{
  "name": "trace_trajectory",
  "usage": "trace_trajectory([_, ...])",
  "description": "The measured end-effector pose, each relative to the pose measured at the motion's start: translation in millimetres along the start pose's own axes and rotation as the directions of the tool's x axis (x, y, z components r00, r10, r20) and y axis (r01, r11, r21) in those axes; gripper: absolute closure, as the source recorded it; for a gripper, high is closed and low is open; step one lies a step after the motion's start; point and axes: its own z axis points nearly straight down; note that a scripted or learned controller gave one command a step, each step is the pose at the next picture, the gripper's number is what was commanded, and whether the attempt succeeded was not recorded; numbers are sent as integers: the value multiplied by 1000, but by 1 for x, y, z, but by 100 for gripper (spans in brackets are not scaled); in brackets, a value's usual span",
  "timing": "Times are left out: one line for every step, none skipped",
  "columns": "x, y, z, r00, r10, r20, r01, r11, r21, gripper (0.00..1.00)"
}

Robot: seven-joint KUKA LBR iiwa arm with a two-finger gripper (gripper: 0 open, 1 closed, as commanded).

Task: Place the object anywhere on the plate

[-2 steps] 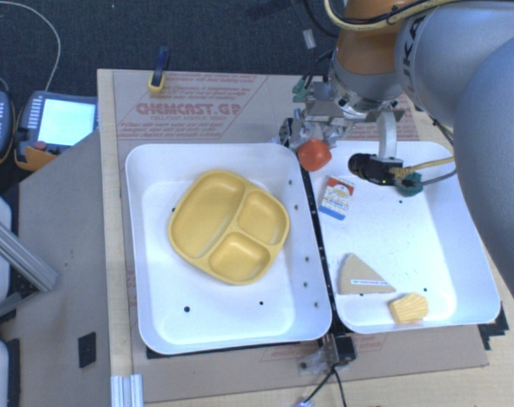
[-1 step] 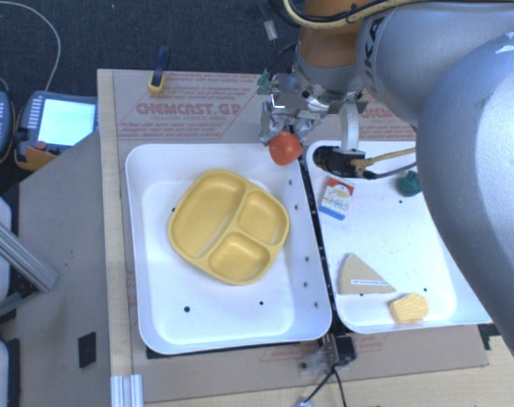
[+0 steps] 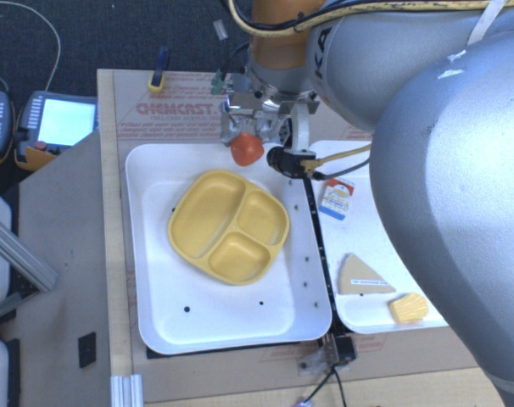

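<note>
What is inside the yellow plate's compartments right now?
The yellow plate shows three bare compartments. The red object sits at the gripper, beyond the plate's far rim. Nothing covers the plate.

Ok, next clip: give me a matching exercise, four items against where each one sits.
Items:
1. yellow plate
2. red object
3. small carton
4. tan wedge

Places:
A. right bin, near its front
B. middle of the left bin
C. right bin, near the divider, towards the back
D. at the gripper, above the left bin's back edge

Pairs: 1-B, 2-D, 3-C, 4-A
</note>
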Motion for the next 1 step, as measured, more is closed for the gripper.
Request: trace_trajectory([-4,1,-1,1000,4,3,-4,1000,-1,0])
